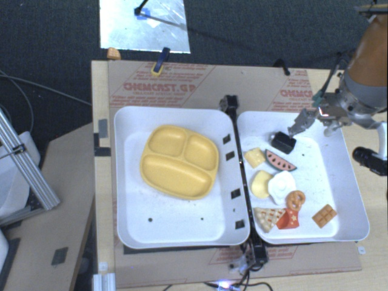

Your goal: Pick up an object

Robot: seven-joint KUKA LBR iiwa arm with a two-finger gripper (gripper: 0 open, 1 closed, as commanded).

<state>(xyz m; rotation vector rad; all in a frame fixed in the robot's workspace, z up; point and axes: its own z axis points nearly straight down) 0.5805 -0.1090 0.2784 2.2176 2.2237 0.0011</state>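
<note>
1. Dark carpet lies behind the brown cardboard-covered bench [200, 80], and a shiny silver sheet [144, 16] rests on the carpet at the far left.
2. Two shallow white bins stand side by side on the bench: the left bin [130, 223] and the right bin [345, 187].
3. One yellow plastic divided plate [180, 161] with three compartments lies in the left bin.
4. One grey arm with an orange band [368, 65] is cut off by the right edge, so most of it is hidden.
5. Its gripper [301, 123] hangs over the far part of the right bin; whether the fingers are apart or closed, I cannot tell, because they are blurred and small.
6. One small black block [282, 142] lies just near-left of the gripper; contact is unclear.
7. Toy food in the right bin, counted: one watermelon slice [280, 161], two pale yellow pieces [254, 157], one white fried egg [280, 185], one brown pretzel [296, 199], one pizza slice [266, 216], one red piece [288, 220], one brown waffle-like square [324, 215].
8. The red piece is partly under the pretzel, and its kind is hard to tell.
</note>
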